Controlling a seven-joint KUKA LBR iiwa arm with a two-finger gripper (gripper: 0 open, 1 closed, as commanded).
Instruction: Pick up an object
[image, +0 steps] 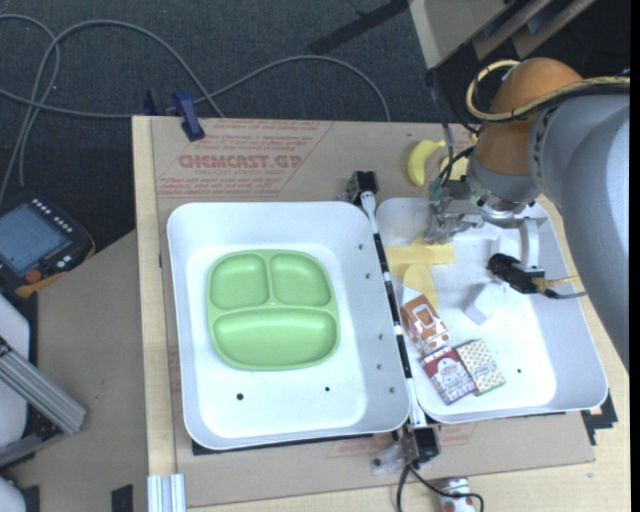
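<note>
While the camera looks down at a slant, two shallow white bins sit side by side on a brown board covering the bench. Within the left bin (190, 330) lies a green divided plate (272, 309), with two small compartments at its far side and one long compartment at its near side; nothing rests on the plate. Several small things lie in the right bin (560, 370). A pale yellow flat piece (418, 258) lies near the bin's far left corner. Just nearer the camera, along the bin's left wall, is an orange and white small carton (422, 321). Nearer still lie a red patterned packet (447, 373) and, touching its right side, a tan patterned packet (484, 365). A small white block (479, 311) rests toward the bin's middle, apart from the packets.

A yellow banana-like object (424, 160) sits on the board just beyond the far edge of the right bin.

Reaching in from the right, the grey arm with its orange band (515, 110) brings the gripper (441, 226) over the far left part of the right bin, just above the pale yellow flat piece. Whether the gripper is spread or closed cannot be told, and nothing is visibly held.
</note>
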